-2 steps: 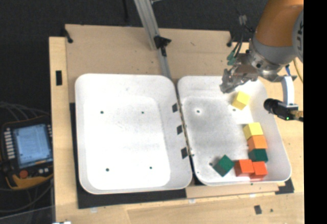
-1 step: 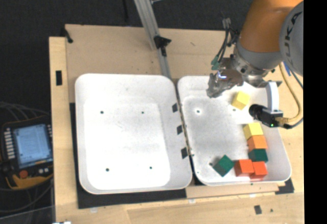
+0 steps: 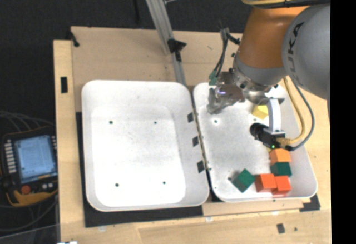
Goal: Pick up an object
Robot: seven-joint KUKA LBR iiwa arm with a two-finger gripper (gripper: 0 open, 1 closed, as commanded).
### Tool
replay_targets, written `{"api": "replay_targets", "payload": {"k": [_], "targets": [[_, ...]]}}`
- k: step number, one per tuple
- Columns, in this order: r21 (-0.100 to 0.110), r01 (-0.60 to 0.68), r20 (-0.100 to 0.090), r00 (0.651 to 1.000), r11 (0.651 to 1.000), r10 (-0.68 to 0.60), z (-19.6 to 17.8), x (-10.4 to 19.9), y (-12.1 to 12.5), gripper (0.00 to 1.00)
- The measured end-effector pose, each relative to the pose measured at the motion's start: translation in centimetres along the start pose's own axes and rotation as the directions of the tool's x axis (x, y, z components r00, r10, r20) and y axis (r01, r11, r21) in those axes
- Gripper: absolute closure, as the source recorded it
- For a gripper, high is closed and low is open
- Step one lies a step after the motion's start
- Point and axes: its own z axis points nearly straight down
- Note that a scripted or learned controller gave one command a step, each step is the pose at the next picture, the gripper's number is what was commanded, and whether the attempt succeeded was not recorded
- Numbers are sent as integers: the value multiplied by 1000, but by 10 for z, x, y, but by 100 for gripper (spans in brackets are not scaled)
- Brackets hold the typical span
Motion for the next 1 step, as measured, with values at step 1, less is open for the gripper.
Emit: {"api": "replay_targets", "payload": {"k": [1], "targets": [[-1, 2, -2, 1000, 1000, -2, -3, 50, -13, 100]]}}
